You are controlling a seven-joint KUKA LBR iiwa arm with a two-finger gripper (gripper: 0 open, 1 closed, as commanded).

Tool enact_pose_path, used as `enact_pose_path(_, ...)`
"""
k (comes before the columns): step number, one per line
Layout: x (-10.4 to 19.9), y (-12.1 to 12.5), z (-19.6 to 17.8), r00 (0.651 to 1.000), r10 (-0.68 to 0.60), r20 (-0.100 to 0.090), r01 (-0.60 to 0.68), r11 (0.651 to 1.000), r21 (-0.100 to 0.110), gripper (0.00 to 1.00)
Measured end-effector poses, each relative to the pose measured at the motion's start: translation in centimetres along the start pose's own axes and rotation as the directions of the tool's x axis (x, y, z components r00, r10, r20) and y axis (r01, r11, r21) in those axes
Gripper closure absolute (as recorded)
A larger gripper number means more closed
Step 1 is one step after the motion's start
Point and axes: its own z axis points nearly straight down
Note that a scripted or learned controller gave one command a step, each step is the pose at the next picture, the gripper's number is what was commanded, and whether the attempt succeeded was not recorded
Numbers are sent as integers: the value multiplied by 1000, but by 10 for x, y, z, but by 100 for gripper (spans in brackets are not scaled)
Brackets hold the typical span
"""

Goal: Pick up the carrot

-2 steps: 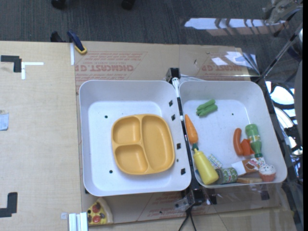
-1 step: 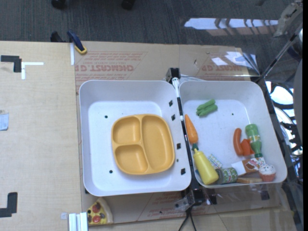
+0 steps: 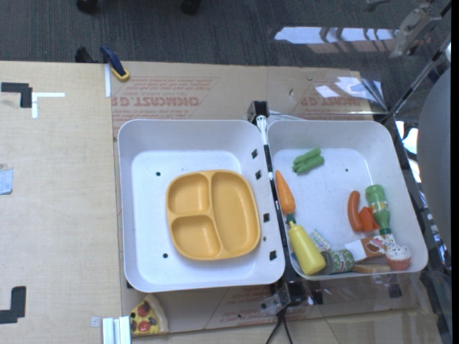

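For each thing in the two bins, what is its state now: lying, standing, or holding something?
Carrot: lying flat by the right bin's left wall, untouched.
Yellow bottle: lying on its side, below the carrot.
Green bottle: lying on its side.
Sausage: lying flat.
Pea pods: lying flat.
Yellow plate: flat in the left bin, compartments bare.

Two white bins sit side by side on the counter [image 3: 57, 192]. Left bin [image 3: 143, 264] has a yellow divided plate [image 3: 213, 213] in the middle. Right bin [image 3: 337, 138] has the carrot [image 3: 285, 193] lying against its left wall, a yellow bottle [image 3: 306, 249] just below it, green beans [image 3: 308, 160] up top, plus a red sausage [image 3: 353, 211] and green bottle [image 3: 377, 203] on the right.
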Motion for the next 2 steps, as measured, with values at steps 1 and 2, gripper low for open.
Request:
enact_pose_path(1, 0, 1, -9, 1000, 2, 0, -2, 1000, 1, 100)
enact_pose_path(2, 0, 1, -10, 1000, 3, -1, -3, 1000, 1, 0)
